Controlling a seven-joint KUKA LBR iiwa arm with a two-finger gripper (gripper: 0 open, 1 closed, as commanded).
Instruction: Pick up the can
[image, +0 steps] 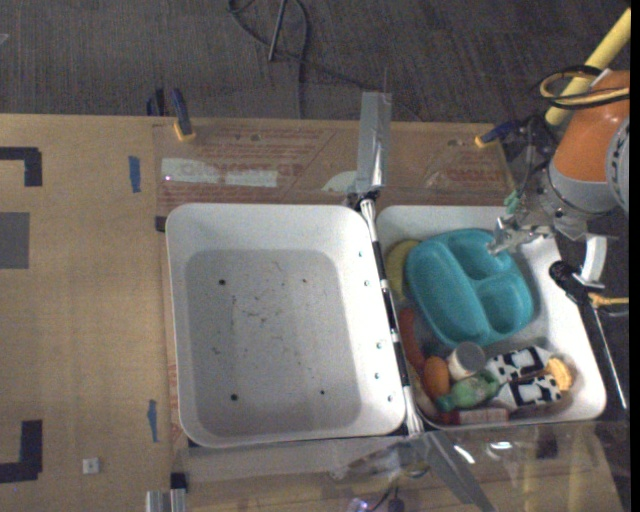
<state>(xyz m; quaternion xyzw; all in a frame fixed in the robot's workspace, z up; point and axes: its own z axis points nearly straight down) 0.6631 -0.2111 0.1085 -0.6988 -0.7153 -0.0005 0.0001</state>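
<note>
Silver-topped can (466, 358) untouched in right bin (585, 400), beside teal tray (467, 287).
Nothing lifted yet; gripper (505, 238) hovering over tray's far corner, finger state impossible to tell.

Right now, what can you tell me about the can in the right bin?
The can is small and cylindrical, seen almost from above, so its pale, greyish round top faces the camera. It looks like metal. It stands in the near part of the right bin, just below the teal divided tray, crowded by an orange round item and a black-and-white toy. The claw is apart from it, over the tray.
</note>
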